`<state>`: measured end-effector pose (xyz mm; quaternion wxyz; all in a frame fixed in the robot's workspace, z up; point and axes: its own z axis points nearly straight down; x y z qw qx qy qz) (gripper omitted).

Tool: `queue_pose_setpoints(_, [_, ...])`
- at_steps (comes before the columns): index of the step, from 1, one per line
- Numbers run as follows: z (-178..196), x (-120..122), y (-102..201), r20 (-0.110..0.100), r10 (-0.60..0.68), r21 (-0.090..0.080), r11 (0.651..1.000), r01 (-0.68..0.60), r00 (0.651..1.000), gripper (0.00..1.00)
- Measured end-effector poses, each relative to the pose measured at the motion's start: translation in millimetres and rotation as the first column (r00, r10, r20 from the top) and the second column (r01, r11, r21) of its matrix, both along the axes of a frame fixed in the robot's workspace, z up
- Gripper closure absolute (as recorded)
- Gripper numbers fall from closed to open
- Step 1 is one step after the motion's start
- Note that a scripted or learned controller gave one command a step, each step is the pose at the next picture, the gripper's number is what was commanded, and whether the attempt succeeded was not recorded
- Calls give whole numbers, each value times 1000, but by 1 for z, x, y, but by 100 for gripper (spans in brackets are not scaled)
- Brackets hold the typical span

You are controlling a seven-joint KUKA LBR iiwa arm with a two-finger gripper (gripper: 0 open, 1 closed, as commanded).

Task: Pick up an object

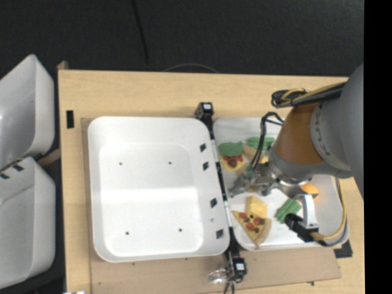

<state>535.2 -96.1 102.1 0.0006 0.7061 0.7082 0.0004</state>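
Bench [73,225]: pale wood top, seen from above at a slant; carries two shallow white bins side by side.
Left bin [98,164]: at 9 o'clock of the pair; its white floor shows a few small dark dots.
Right bin [334,225]: at 3 o'clock of the pair; its left rim touches the left bin's right rim; holds the toy food and the arm's lower end.
Clips [204,109]: small black fittings along the seam between the bins, one at 12 o'clock of the seam and one at 6 o'clock.
Arm [331,127]: grey, with an orange band [294,136] above the wrist; enters from 3 o'clock and leans over the right bin.
Cable [294,95]: black and yellow, looped at the arm's 12 o'clock side.
Gripper [248,182]: low in the right bin, near its left rim; metal parts blurred, so whether its fingers are spread or pressed together cannot be told, and nothing is seen between them.
Pizza slice [252,220]: yellow wedge with red dots, at 6 o'clock of the gripper, lying flat near the bin's lower left corner, apart from the gripper.
Second slice [234,161]: red-dotted piece at 11 o'clock of the gripper, just beside it.
Green piece [231,147]: at 12 o'clock of the second slice, touching it.
Green block [286,211]: at 4 o'clock of the gripper, beside a black and white fitting on the arm.
Orange piece [310,189]: small, at 3 o'clock of the gripper, partly under the arm.
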Motion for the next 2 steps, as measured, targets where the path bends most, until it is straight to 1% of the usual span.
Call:
queue_pose_setpoints(1, [15, 2, 0, 8, 0, 1, 1000, 0, 1000, 100])
queue_pose_setpoints(2, [155, 44, 7, 16, 4, -1, 1000, -4, 1000, 100])
